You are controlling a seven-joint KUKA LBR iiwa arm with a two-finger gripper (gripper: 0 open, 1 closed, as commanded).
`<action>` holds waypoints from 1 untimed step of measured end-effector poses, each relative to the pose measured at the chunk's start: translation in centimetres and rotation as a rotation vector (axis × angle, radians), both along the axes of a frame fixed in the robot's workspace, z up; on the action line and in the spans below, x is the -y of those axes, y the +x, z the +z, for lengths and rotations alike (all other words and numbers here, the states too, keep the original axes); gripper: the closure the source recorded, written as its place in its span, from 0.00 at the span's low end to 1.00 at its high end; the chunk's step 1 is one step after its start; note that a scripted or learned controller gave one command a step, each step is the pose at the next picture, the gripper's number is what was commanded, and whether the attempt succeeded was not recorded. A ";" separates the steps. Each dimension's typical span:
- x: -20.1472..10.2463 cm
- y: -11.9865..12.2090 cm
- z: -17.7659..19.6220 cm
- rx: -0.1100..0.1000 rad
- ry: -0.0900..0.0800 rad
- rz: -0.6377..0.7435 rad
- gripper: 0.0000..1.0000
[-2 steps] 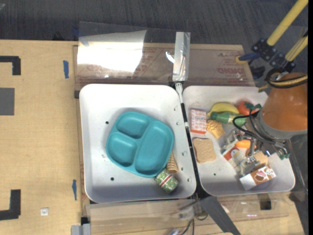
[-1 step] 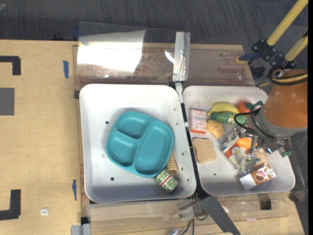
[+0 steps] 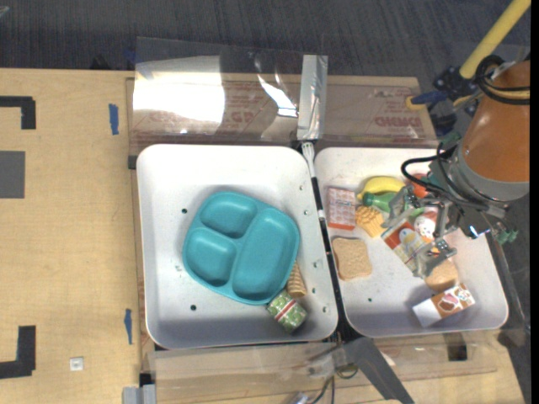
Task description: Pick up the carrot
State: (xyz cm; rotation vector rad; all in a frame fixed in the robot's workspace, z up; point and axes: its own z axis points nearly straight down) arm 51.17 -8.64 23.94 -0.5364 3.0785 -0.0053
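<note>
The carrot [image 3: 396, 215] is a small orange piece lying slantwise in the right bin [image 3: 480, 310], just right of a yellow banana [image 3: 381, 185] and a green piece [image 3: 379, 200]. My gripper [image 3: 440, 230] hangs low over the middle of that bin, below the orange wrist band. It is a little to the right of the carrot, over a shiny packet [image 3: 410, 238]. The wrist hides part of the pile beneath it.
The right bin also holds a pink card [image 3: 341, 207], an orange waffle piece [image 3: 367, 219], a bread slice [image 3: 352, 257], a brown bun [image 3: 441, 274] and a white carton [image 3: 445, 303]. In the left bin [image 3: 160, 175] lie a teal divided plate [image 3: 242, 246], a cone [image 3: 296, 279] and a green can [image 3: 287, 311].
</note>
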 end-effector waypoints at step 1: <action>-6.1 1.0 -5.5 -0.016 0.002 0.181 1.00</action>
